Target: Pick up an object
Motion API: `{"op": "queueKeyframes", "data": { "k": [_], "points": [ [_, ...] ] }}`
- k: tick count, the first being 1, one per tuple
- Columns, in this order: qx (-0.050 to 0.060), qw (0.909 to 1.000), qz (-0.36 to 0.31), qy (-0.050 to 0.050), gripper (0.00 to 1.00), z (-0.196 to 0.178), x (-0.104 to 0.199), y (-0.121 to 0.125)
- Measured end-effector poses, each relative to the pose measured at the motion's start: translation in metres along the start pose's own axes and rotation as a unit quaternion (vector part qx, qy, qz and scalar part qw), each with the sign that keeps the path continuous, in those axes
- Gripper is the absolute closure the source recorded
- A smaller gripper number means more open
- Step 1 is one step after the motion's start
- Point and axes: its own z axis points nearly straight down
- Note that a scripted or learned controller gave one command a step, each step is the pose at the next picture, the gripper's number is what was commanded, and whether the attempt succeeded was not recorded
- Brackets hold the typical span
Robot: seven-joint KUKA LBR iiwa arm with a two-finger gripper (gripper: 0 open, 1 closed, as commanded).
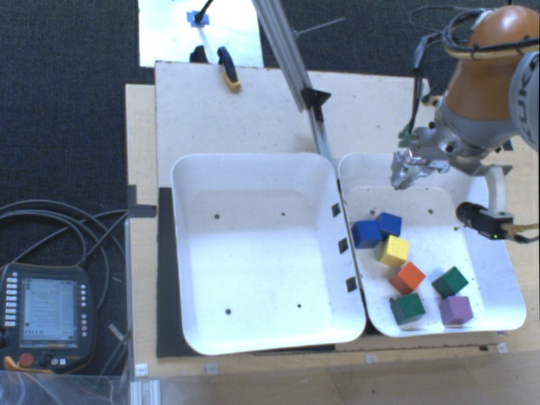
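Several small cubes lie in the right bin [489, 251]: two blue cubes [366, 232] [390, 224] side by side, a yellow cube [394, 251], an orange cube [408, 277], a green cube [407, 308], a darker green cube [450, 282] and a purple cube [456, 310]. My gripper [409, 174] hangs over the far end of that bin, behind and slightly right of the blue cubes and apart from them. I see no cube at its tip. The orange-banded arm [494, 57] reaches in from the upper right.
The left bin [253, 251] lies alongside, sharing a middle wall with black clips [344, 245]. A slanted metal pole [291, 53] stands behind the bins. A teach pendant [46, 315] with cables sits at lower left. A yellow-handled clamp [228, 66] rests on the far board.
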Motion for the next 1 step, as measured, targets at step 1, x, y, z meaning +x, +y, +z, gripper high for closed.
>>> {"op": "queueKeyframes", "data": {
  "k": [1],
  "points": [
    [-0.001, 1.0000, 0.000, 0.000, 1.00, 0.0069, 0.0575, 0.0186]
  ]
}}
